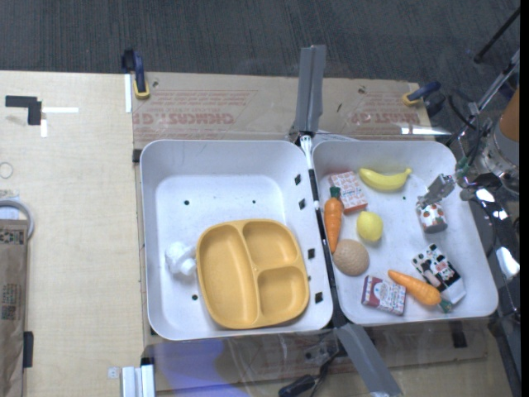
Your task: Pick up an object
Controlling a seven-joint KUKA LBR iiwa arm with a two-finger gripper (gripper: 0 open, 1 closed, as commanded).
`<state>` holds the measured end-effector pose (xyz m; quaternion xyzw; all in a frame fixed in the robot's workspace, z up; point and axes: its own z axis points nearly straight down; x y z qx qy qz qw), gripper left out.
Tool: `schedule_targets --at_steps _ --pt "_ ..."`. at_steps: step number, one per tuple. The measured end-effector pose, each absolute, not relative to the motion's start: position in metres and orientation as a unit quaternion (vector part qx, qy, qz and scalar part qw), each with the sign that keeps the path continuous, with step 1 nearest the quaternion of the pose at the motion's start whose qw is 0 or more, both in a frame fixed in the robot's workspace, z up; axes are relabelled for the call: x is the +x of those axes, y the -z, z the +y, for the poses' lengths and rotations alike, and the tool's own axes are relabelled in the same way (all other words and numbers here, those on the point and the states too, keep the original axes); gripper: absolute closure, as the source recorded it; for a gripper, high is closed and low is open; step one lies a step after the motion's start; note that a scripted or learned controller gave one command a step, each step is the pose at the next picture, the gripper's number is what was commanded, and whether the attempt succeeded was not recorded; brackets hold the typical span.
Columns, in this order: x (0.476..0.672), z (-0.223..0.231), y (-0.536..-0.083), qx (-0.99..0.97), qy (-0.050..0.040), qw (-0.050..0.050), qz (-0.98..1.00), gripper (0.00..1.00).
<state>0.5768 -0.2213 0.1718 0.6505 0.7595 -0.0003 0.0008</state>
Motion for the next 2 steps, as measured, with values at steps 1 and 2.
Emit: schedule_targets --at_steps 1,2 --pt "0.577 -0.221 -0.172 0.651 0.0003 0.001 0.759 0.00" --pt "0.598 -0.222 -0.292 0.580 0.0004 0.001 0.814 0.00"
